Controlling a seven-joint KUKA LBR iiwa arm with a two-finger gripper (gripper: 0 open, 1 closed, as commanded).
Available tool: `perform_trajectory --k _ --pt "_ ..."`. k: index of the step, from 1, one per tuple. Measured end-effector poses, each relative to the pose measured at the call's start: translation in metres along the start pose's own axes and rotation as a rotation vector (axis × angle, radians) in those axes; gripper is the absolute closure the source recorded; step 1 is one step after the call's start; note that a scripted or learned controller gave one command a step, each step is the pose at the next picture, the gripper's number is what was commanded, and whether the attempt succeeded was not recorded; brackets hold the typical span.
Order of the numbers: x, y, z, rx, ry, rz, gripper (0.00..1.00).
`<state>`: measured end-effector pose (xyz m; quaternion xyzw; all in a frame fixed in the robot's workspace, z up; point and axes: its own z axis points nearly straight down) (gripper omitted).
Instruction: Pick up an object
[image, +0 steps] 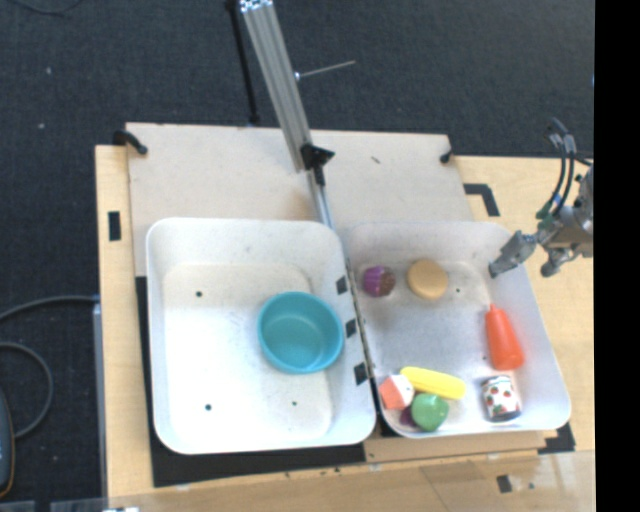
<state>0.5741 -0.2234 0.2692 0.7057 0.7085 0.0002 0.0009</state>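
The right bin (455, 240) holds several small objects. A purple piece (377, 281) and a tan round piece (428, 279) lie near its far side. An orange carrot-shaped piece (504, 338) lies by the right wall. Along the near edge sit a yellow banana-shaped piece (432, 382), a green piece (429, 411), a pink-red block (396, 390) and a white patterned cup (501, 397). My gripper (526, 264) hangs over the bin's far right corner, above the orange piece. It is open, with nothing between its fingers.
A blue bowl (300, 332) sits in the left bin (200, 260), close to the wall shared with the right bin. A slanted metal rail (285, 95) runs from the top of the view down to the bins' far edge.
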Motion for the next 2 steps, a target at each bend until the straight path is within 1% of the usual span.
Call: perform_trajectory --k 1,2 --pt "0.000 0.000 0.000 0.000 0.000 0.000 0.00" --pt "0.002 0.004 0.044 0.005 -0.001 0.001 0.00"
